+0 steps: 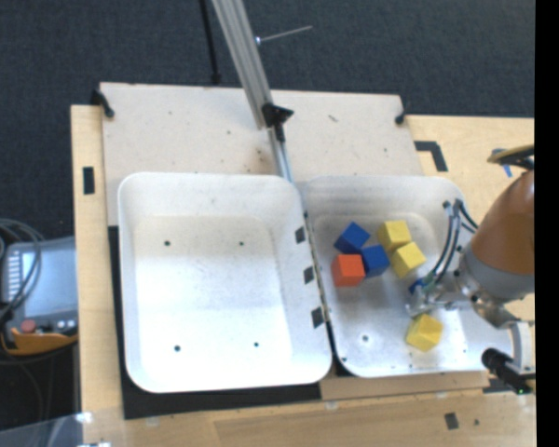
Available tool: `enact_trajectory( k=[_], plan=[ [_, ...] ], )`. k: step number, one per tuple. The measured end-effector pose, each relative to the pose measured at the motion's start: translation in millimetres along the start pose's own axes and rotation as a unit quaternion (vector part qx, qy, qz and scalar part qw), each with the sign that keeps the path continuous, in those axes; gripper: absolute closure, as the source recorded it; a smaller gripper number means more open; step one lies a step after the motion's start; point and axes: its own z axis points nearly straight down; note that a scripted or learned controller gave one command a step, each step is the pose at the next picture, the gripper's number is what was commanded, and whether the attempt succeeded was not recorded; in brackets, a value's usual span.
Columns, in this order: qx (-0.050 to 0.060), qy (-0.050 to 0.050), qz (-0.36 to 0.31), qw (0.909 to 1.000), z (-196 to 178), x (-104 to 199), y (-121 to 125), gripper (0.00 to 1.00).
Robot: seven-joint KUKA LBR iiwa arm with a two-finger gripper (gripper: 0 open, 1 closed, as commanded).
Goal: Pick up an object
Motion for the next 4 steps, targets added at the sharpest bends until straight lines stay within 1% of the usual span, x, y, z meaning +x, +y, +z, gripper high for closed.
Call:
enact_trajectory(
  k=[1, 2, 3, 4],
  plan=[
    [0.001, 0.0, -0.002, 1.0, -50.6, -11.6, 4.9, 1.0],
    [0.0, 0.0, -0.007, 1.0, -114.5, -17.8, 7.2, 1.0],
    [0.002, 0.001, -0.008, 1.0, -139.8, -19.0, 8.7, 1.0],
    [0.004, 0.002, -0.009, 1.0, -132.3, 31.7, 30.1, 1.0]
  ],
)
